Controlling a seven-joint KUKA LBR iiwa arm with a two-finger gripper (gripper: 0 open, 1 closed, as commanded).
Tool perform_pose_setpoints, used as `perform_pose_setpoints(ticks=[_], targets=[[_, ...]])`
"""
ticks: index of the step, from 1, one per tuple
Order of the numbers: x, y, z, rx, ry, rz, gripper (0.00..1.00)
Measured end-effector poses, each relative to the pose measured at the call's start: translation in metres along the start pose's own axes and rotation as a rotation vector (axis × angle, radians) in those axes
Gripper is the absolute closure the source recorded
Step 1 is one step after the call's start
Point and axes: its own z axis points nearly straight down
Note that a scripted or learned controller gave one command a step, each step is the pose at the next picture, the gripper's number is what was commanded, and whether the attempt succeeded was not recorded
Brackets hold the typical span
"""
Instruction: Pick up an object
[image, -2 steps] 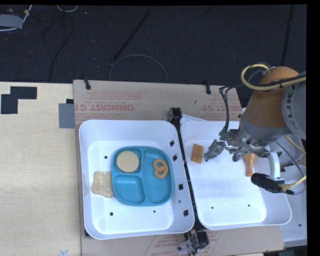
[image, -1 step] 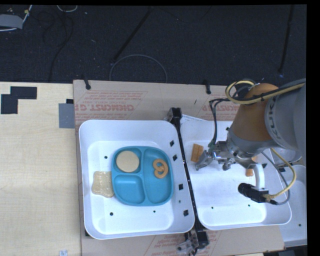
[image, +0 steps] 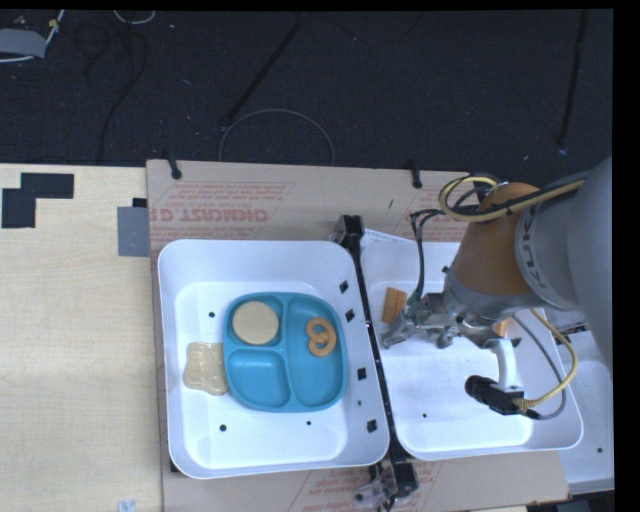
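In the right bin (image: 560, 432), a small tan block (image: 394, 302) lies near the upper left corner. My gripper (image: 398, 332) hangs just below and to the right of that block, low over the bin floor, close to the divider between the bins. The grey arm with its orange band (image: 492, 250) reaches in from the right above it. I see nothing held at the gripper. The left bin (image: 190, 440) holds a blue divided plate (image: 270, 385) with a round cracker (image: 254, 322) and a pretzel (image: 320, 338) in its upper compartments.
A pale beige piece (image: 205, 367) lies on the left bin floor against the plate's left edge. A black connector on yellow cabling (image: 496, 394) hangs from the arm over the right bin. The black divider rail (image: 365, 340) runs between the bins.
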Motion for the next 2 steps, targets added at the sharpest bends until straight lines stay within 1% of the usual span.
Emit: perform_pose_setpoints(ticks=[1, 2], targets=[[-0.002, 0.0, -0.012, 0.0, 0.0, 0.006, 1.0], [0.002, 0.001, -0.055, -0.006, -0.001, -0.001, 1.0]])
